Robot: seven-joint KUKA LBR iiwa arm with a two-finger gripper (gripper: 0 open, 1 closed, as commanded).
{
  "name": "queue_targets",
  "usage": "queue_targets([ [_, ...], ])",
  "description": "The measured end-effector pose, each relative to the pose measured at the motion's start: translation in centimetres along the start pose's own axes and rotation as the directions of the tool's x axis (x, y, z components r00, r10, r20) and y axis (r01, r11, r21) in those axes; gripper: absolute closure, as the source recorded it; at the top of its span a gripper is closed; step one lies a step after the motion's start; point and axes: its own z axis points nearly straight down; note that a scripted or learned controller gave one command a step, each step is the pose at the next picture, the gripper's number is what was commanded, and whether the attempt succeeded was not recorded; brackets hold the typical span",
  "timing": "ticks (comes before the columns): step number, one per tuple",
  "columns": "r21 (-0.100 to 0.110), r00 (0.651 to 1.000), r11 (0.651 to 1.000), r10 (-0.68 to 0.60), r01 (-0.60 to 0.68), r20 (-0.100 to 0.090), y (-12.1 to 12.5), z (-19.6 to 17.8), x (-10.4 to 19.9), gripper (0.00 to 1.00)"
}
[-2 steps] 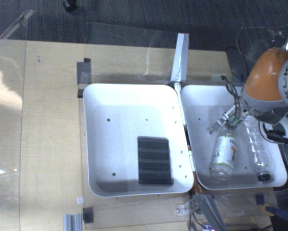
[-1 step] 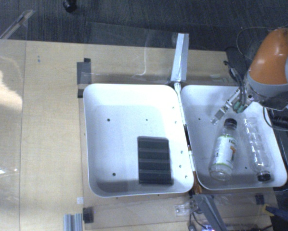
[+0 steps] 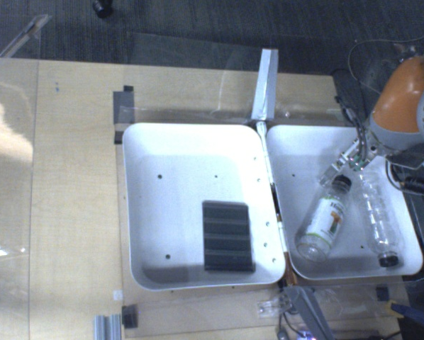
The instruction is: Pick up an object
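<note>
Clear plastic bottle [image 3: 324,222], white label, dark cap: lying tilted in right bin [image 3: 297,154], cap end just below gripper [image 3: 343,167]. Gripper: finger state cannot be told; nothing seen held. Second clear bottle [image 3: 378,222] alongside. Left bin [image 3: 162,154]: black ridged block [image 3: 227,236].

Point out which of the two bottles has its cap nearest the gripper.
The labelled bottle: its black cap lies just below the gripper. The clear bottle has its cap at the far end.
</note>
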Motion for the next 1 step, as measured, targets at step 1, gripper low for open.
queue_targets([
  [1,-0.001,0.992,0.992,-0.127,0.127,-0.001,-2.71,-0.23,7.90,0.00],
])
